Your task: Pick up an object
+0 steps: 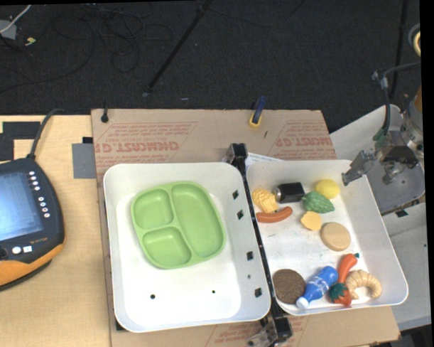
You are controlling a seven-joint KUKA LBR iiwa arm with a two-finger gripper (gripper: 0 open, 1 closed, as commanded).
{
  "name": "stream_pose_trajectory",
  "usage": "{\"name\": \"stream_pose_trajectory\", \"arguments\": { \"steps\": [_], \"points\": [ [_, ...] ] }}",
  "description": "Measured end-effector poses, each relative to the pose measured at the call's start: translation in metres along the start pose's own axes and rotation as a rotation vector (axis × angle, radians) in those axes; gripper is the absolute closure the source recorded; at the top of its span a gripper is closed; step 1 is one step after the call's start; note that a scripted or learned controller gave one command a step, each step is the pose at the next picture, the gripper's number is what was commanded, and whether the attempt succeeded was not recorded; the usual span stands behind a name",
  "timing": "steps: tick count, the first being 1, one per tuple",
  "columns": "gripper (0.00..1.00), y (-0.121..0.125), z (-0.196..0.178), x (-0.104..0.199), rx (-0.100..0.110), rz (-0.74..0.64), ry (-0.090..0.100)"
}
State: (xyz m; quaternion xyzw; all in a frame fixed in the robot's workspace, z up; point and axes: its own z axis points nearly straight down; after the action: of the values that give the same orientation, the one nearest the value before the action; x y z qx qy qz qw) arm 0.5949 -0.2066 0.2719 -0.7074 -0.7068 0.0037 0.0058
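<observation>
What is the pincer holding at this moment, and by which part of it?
Nothing. The pincer is at the right bin's upper right edge, apart from the toy foods, with no object between its tips.

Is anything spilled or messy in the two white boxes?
Nothing is spilled. The toy food lies loosely scattered in the right bin, all inside its walls, and the green tray sits flat in the left bin, turned a little askew.
</observation>
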Motion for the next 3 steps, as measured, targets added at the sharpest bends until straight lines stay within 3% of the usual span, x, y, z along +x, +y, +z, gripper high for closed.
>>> {"name": "stream_pose_trajectory", "arguments": {
  "steps": [1,3],
  "points": [
    [0.00,0.002,-0.008,0.000,-0.011,-0.002,-0.002],
    [0.00,0.006,0.119,0.005,-0.005,-0.004,0.000]
  ]
}}
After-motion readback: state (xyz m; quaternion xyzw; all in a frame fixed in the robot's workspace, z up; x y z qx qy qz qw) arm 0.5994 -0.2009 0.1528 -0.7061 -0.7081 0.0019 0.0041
